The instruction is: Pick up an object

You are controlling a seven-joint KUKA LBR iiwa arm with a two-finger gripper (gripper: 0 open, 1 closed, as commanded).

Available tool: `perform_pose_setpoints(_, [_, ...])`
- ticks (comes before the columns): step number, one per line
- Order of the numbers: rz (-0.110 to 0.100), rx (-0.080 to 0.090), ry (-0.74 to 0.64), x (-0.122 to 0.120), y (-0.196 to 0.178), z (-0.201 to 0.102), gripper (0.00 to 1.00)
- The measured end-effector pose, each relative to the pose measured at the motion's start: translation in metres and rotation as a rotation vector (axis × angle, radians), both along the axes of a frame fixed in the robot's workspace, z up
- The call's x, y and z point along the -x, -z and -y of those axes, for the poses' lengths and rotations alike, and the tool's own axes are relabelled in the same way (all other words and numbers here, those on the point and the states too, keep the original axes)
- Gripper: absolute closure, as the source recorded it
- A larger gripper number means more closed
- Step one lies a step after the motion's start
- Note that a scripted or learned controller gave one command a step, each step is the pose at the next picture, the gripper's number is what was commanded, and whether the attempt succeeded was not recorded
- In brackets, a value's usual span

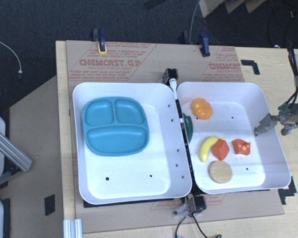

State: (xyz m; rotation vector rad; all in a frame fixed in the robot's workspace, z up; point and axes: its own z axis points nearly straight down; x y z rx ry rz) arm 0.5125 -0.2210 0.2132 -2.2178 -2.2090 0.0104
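- My gripper sits at right bin edge; can't tell its state.
- I'd target tomato piece: nearest, isolated from banana.

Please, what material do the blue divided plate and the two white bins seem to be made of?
Blue divided plate: probably moulded plastic, matte; even colour, rounded compartment ridges. Left bin and right bin: likely thin formed plastic, slightly glossy; soft highlights, rounded corners.

A divided plate lies in the left bin. The right bin holds toy foods: an orange behind, and a banana, strawberry and cookie in front.
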Motion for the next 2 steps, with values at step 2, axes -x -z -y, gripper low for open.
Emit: perform_pose_setpoints(2, [0.006, 0.0, -0.004, 0.0, 0.053, -0.009, 0.0])
